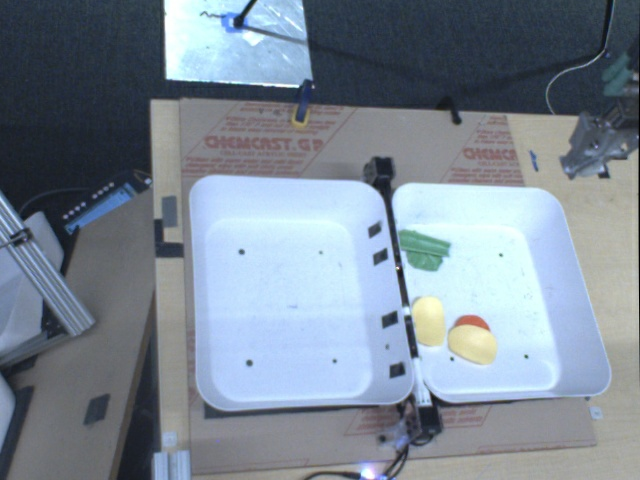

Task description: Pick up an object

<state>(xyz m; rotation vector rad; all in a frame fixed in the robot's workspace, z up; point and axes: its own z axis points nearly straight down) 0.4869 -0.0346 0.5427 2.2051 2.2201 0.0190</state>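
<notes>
Gripper parked at the upper right edge, pickable things down in the right bin.

From where I stand the objects all lie down and to the left of the gripper, well apart from it: a green piece near the bin's upper left, long axis running roughly left to right, then a pale yellow object, a yellow one and a red bit touching it, clustered low in the bin. The green piece looks nearest. I cannot tell whether the gripper is open or closed (too small and blurred). The left bin sits beside, and nothing seems to bar the way across the table.
</notes>
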